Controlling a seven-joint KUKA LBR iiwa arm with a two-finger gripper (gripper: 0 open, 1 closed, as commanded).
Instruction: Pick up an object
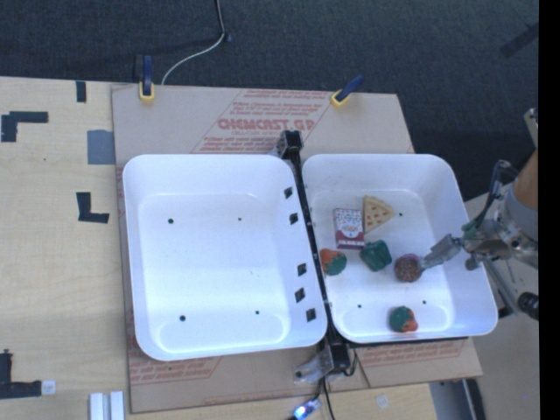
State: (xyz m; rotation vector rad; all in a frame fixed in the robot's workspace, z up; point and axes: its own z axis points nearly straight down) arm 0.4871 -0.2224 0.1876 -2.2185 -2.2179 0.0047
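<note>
The right bin (437, 175) holds several small objects. A red and white carton (348, 228) lies beside a tan pizza-slice toy (377, 212). Below them sit a dark green block (377, 255), an orange and green piece (332, 261) and a brownish purple ball (408, 269). A green and red piece (402, 319) rests near the front wall. My gripper (435, 255) reaches in over the bin's right wall, low and tilted. Its tip is just right of the brownish ball, touching it or nearly so. Nothing is visibly held.
The left bin (210, 252) stands beside the right one, with a black divider strip (302, 234) between them. Both rest on a cardboard sheet (262, 121) held by two clamps. The arm's wrist (503, 234) hangs over the right bin's right rim.
</note>
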